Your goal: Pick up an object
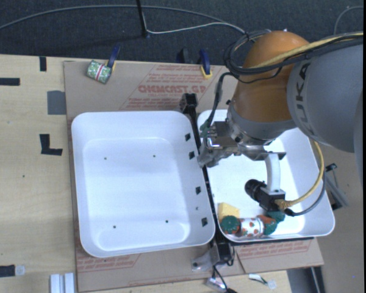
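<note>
The right bin [311, 163] holds a small cluster at its front edge: a yellow piece [229, 210], a green round object [230, 225], a red-and-white object [251, 227] and an orange-and-green object [270, 224]. My gripper [210, 151] hangs low over the right bin's left side, close to the divider between the bins and well behind that cluster. The orange wrist band and grey arm hide the middle and back of the right bin. I see nothing in the gripper.
The left bin [85, 163] sits beside the right one on a cardboard sheet [158, 90]. A small green-and-white item [99, 71] lies on the cardboard beyond the left bin. Black clips [189, 102] line the divider.
</note>
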Available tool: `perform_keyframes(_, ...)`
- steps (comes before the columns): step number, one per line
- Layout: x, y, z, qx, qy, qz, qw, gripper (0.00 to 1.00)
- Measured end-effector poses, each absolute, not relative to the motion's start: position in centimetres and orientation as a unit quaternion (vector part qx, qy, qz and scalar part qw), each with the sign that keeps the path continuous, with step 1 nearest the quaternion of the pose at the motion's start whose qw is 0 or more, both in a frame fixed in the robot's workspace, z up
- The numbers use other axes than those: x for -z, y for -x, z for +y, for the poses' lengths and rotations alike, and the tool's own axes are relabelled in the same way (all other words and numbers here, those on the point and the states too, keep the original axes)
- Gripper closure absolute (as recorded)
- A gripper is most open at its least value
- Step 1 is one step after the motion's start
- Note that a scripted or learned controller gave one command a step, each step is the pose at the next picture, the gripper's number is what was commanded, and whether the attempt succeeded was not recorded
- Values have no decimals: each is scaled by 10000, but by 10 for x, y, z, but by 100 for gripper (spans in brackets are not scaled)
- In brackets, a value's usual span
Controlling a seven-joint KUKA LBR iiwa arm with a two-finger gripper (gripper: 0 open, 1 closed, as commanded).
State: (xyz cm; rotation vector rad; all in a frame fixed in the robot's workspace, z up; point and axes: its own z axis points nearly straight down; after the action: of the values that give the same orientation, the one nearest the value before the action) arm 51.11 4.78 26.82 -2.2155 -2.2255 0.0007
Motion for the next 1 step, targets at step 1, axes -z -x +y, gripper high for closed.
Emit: perform_keyframes(1, -244, -518, 98, -10, 7057, -7085, 9, 100)
